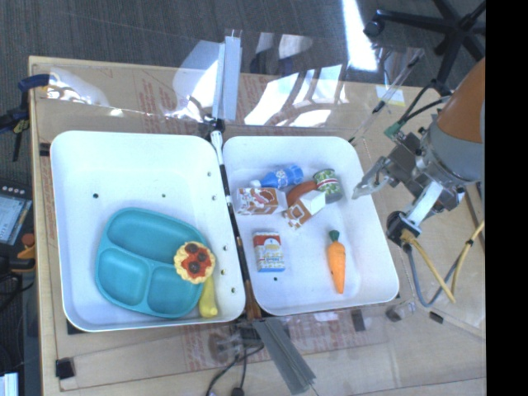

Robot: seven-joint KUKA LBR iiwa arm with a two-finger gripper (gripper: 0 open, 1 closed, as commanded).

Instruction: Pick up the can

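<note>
A small can with a green label [327, 184] lies in the right bin [363, 283], near its back right part, touching a brown bottle-shaped toy [300, 195]. A red and white can [269, 251] lies lower in the same bin, left of centre. A blue can-like item [281, 176] rests at the back. My gripper [365, 188] hangs over the bin's right rim, right of the green can and apart from it, with nothing seen in it.
A small carton [256, 200] and a white-brown box [302, 211] lie mid-bin, with a toy carrot [336, 260] to the right. The left bin [82, 172] holds a teal divided plate [136, 266], a small pizza [194, 261] and a banana [208, 299].
</note>
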